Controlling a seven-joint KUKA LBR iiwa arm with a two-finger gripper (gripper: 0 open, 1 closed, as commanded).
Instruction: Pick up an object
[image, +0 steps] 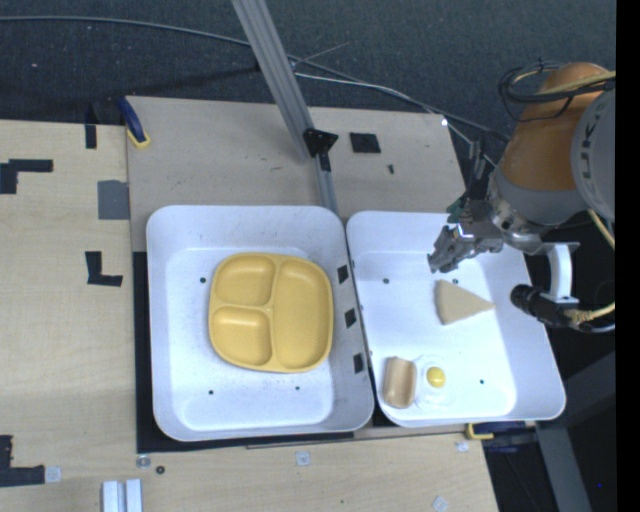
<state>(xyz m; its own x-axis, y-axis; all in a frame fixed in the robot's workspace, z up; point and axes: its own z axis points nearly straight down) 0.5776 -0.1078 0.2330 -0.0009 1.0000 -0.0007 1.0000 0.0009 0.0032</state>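
In the right bin (390, 240) lie a tan wedge-shaped piece (460, 303), a small tan bread-like roll (399, 381) and a toy fried egg (433, 380) with a yellow yolk. My gripper (446, 255) hangs over the bin's upper right part, just above and slightly left of the wedge. Nothing shows between its dark fingers, and the angle hides how they stand. The left bin (175, 300) holds a yellow divided plate (270, 310).
A grey pole (290, 90) slants down from the top to the bench behind the bins. Black clips (350, 318) sit along the seam between the bins. The arm's body and cables (560, 150) fill the space at the right bin's far right.
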